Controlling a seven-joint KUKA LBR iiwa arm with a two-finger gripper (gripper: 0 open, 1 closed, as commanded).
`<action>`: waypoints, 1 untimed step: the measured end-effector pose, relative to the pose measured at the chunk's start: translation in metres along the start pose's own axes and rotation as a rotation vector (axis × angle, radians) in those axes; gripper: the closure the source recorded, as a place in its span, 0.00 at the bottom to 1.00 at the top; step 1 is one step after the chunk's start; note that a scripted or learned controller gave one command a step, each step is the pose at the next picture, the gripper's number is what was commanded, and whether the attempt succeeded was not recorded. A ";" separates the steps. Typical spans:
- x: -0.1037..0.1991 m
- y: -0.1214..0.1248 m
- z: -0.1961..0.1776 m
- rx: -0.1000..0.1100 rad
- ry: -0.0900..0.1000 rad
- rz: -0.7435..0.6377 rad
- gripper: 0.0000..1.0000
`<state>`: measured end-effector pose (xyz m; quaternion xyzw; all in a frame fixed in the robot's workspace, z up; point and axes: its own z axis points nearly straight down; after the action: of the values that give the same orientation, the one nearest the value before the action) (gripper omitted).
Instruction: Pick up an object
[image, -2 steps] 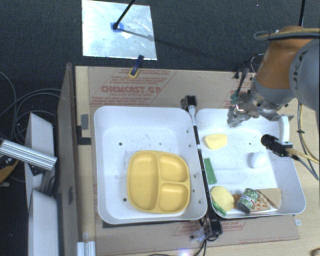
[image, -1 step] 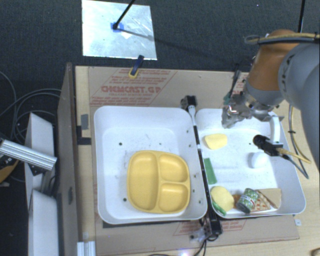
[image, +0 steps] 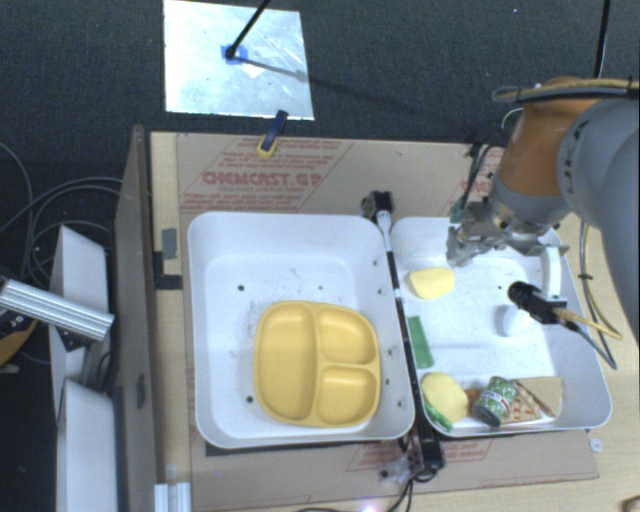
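Observation:
My gripper (image: 466, 247) hangs over the back of the right bin (image: 580, 372), on the grey arm with the orange band that comes in from the right. Just in front of it and to its left lies a pale yellow lump (image: 432, 282) on the bin floor, close to the gripper; whether they touch cannot be told. Along the bin's front edge sit a yellow rounded piece (image: 445, 395), a small green can (image: 493, 403) and a flat pizza-like wedge (image: 532, 400). A green stick (image: 418, 342) lies by the left wall.
The left bin (image: 230, 250) holds a yellow divided plate (image: 318, 362) in its front half. A ridge where the two bins meet runs between them. Cables and a metal bar lie off the bench at left.

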<state>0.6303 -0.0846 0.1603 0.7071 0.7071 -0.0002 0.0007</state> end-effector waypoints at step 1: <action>0.001 0.001 -0.012 -0.004 0.000 -0.003 1.00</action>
<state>0.6316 -0.0839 0.1726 0.7059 0.7083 0.0013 0.0021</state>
